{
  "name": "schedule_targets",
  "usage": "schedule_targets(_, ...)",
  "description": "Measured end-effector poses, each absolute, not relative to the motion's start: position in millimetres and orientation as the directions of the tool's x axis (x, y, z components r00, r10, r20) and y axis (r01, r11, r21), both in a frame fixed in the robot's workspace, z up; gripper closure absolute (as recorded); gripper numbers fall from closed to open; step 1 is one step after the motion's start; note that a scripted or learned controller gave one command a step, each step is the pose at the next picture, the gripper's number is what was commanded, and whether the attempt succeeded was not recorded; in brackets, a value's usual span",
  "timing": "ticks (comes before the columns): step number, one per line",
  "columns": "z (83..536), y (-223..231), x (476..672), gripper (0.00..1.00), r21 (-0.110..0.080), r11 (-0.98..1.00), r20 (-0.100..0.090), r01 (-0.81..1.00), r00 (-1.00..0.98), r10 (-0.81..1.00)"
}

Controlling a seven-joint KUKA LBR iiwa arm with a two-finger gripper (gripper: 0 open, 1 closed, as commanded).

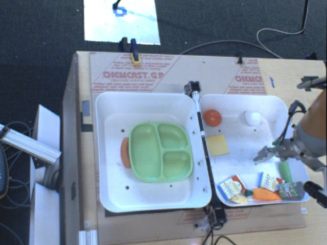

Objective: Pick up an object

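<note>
The arm is reaching in from the right, its gripper hanging over the right bin; finger spread is unclear.

Just one fixed camera, mounted high over the bench and looking down at a slight slant. It's far enough back to catch both white bins, the bench edges and some dark floor.

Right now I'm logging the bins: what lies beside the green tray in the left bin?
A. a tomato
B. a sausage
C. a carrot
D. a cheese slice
B: a sausage lies against the green tray's left edge in the left bin.
</note>
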State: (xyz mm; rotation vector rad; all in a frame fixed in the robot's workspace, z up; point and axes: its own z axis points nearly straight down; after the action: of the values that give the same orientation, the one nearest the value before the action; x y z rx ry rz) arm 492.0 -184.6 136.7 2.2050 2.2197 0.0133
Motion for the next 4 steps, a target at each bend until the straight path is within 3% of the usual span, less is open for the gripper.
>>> schedule_targets(1,147,-185,493.3,1.00,0.018,0.009,-0.003,1.000,-0.008,1.000)
schedule_targets(2,147,-185,493.2,0.00,0.018,0.008,-0.003,1.000,-0.008,1.000)
schedule_targets(3,84,-157,486.8,0.00,0.002,0.003,-0.001,1.000,-0.003,1.000)
schedule_targets(4,95,-157,487.8,1.00,0.004,0.004,-0.001,1.000,-0.004,1.000)
